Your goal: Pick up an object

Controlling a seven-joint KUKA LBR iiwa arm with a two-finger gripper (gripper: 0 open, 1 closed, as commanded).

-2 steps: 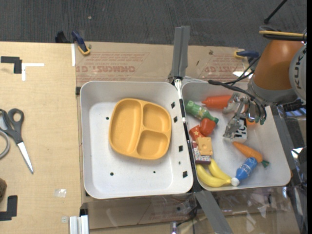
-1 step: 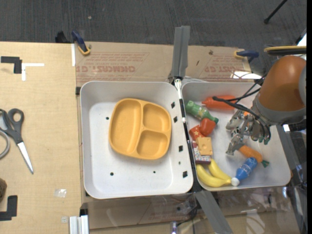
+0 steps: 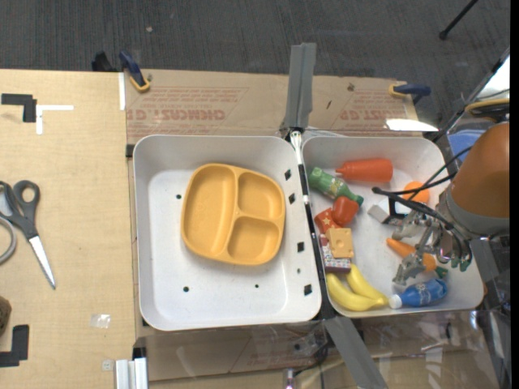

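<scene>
My gripper hangs low over the right side of the right bin, reaching in from the right under the arm's orange band. It is just above a blue bottle and next to a small orange carrot-like piece. Further left in this bin lie a yellow banana, a tan cheese block, a red pepper, a green bottle and an orange-red bottle. An orange item sits partly behind the cables.
The left bin holds a yellow divided plate. A grey divider post stands between the bins at the back. Scissors lie on the wooden bench to the far left.
</scene>
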